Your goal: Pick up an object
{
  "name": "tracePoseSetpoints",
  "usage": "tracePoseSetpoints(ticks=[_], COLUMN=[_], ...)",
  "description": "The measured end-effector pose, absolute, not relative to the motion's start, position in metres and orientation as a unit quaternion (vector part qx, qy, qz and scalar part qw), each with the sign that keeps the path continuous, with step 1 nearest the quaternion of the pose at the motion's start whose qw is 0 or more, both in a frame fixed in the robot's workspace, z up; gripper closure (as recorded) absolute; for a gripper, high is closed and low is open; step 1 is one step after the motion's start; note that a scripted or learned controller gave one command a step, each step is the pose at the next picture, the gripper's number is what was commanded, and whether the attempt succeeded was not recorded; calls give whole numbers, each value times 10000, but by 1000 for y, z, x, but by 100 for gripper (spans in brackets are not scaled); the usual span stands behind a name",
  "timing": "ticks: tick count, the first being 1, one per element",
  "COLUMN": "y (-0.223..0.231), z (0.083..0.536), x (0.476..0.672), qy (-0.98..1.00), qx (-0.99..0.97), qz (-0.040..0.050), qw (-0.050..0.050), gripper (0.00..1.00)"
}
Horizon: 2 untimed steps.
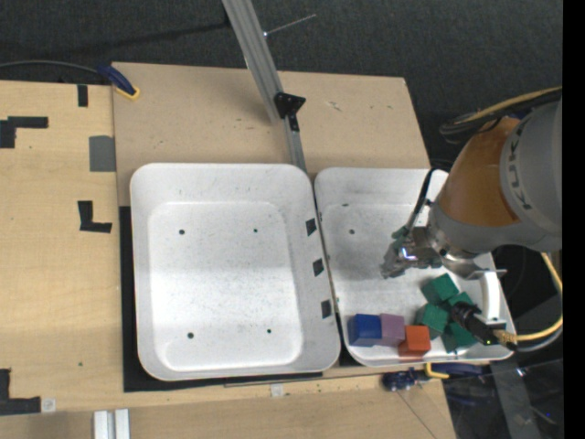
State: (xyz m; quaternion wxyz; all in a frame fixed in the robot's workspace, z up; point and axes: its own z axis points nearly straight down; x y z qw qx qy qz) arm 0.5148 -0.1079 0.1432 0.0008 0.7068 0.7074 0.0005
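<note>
The gripper [399, 260] is seen low over the right bin [366, 199], near the middle of its floor, at the end of the grey arm [512, 190] that reaches in from the right with its orange band above the wrist. Whether anything is grasped cannot be told, since the tool's metal tip is small and blurred against the white floor.

The objects are gathered along the near edge of the right bin. A blue block [366, 328] is set beside a lilac block [392, 328], the two touching, and an orange block [416, 339] is pressed against the lilac one on its right. Green pieces [445, 302] are piled just beyond, toward the bin's right corner, close to the gripper but apart from it.

The left bin [219, 263] is placed against the right bin, both on the wooden bench [183, 108].
</note>
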Motion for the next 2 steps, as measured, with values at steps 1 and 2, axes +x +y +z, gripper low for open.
tracePoseSetpoints(ticks=[1, 2], y=[-110, -110], z=[191, 227], x=[525, 526], qy=[7076, 7076], qx=[7066, 7066], qz=[10, 7], qw=[17, 13], gripper=[100, 100])
